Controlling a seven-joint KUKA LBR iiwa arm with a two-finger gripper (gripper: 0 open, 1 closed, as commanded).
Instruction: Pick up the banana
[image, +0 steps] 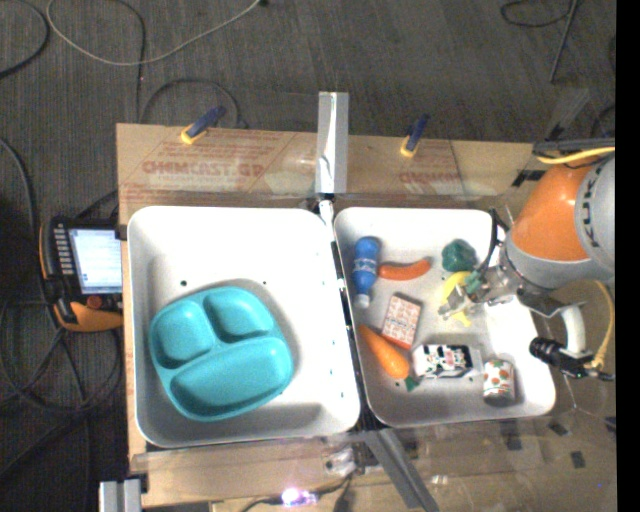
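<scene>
The claw sits low in the right bin, right over the banana, whose yellow shows at its tip, though I cannot tell whether it grips the fruit. Just beside it lie a green thing, an orange carrot and a blue bottle, so the reach looks crowded. The left bin holds a teal tray, well apart.
</scene>
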